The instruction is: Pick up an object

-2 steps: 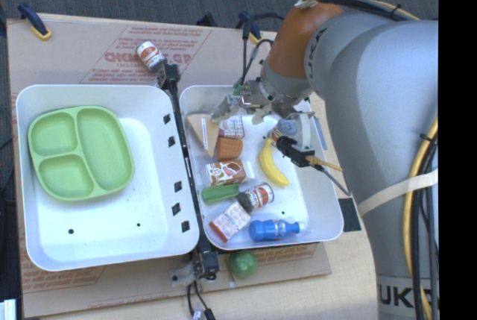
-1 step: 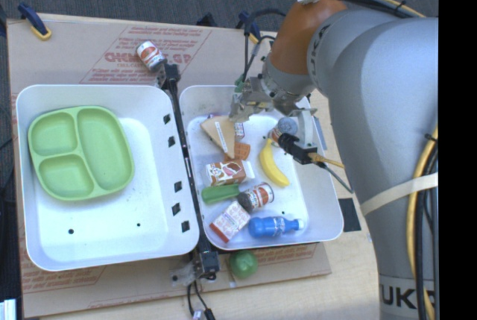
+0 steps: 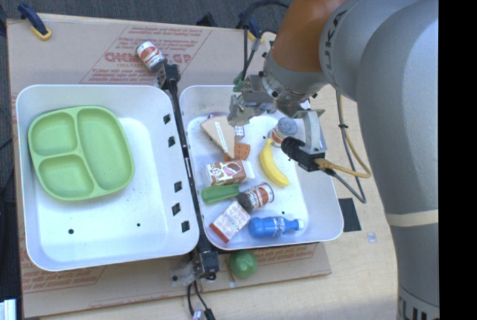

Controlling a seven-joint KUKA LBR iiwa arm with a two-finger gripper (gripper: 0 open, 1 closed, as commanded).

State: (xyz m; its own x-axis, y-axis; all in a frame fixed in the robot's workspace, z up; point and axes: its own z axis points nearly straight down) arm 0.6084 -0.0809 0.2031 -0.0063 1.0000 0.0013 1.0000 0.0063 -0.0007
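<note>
My gripper (image 3: 243, 107) hangs over the back of the right bin (image 3: 322, 199), just above and behind a sandwich wedge (image 3: 218, 135). The wrist body hides its tips. Also in this bin lie a yellow banana (image 3: 273, 164), a small can (image 3: 284, 131) beside the wrist, a brown carton (image 3: 226, 173), a green cucumber (image 3: 218, 194), a brown-labelled can (image 3: 258, 197), a red and white carton (image 3: 229, 221) and a blue bottle (image 3: 273, 226). I see nothing lifted off the bin floor.
The left bin (image 3: 112, 225) holds a green divided plate (image 3: 80, 153). A can (image 3: 150, 55) lies on the cardboard behind the bins. A green lime (image 3: 242, 263) sits outside the front rim. Black clips run along the divider (image 3: 181, 162) between the bins.
</note>
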